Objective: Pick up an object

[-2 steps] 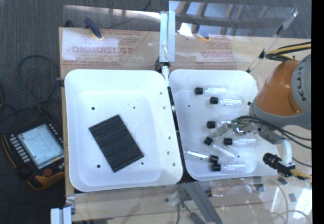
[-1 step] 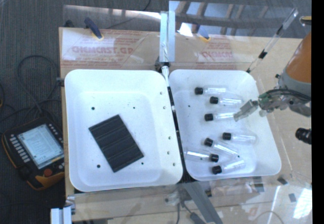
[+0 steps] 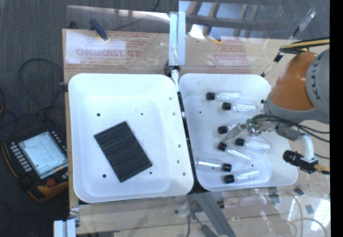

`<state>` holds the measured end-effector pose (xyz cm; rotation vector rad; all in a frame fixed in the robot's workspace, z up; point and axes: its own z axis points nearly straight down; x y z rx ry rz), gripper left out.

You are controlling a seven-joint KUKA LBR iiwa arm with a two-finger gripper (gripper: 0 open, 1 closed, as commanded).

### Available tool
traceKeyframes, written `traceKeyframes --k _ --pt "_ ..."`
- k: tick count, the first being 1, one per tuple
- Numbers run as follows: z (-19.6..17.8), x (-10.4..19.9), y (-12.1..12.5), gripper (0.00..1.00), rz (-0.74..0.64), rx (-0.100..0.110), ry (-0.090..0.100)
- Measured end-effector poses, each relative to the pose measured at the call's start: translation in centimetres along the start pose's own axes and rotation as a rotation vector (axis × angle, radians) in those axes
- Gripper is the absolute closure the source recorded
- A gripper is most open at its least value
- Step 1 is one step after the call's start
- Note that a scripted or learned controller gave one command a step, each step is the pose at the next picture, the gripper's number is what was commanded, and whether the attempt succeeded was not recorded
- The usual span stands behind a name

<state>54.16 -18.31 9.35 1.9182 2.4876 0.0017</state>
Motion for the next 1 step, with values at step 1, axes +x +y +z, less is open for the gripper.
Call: traceKeyframes --k 1 --pt "-0.94 0.05 0.12 1.00 0.001 -0.003 0.000"
